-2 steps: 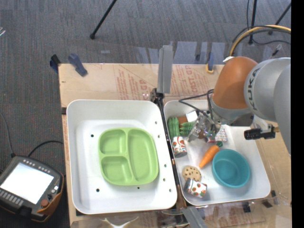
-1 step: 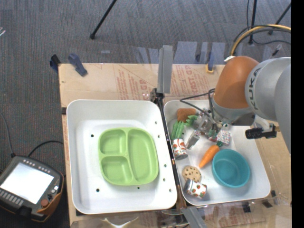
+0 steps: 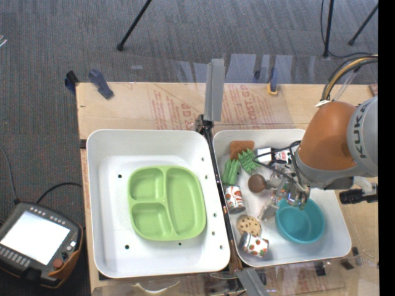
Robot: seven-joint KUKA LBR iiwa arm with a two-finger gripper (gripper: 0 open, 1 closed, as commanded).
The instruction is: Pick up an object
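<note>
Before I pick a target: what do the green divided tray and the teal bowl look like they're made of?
The green divided tray in the left bin looks like moulded plastic with a matte finish: one even colour, rounded compartment walls, soft highlights. The teal bowl in the right bin, beside the claw, also looks plastic, slightly glossier, with a smooth thin rim. Neither can be confirmed by sight alone.

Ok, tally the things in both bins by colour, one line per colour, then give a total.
Green: 2, the divided plate in the left bin and the leafy toy in the right bin.
Teal: 1, the bowl.
Orange: 1, the block.
Brown: 2, the round piece and the cookie.
Red and white: 2, two cans.
Total: 8, leaving out small bits under the gripper.
</note>
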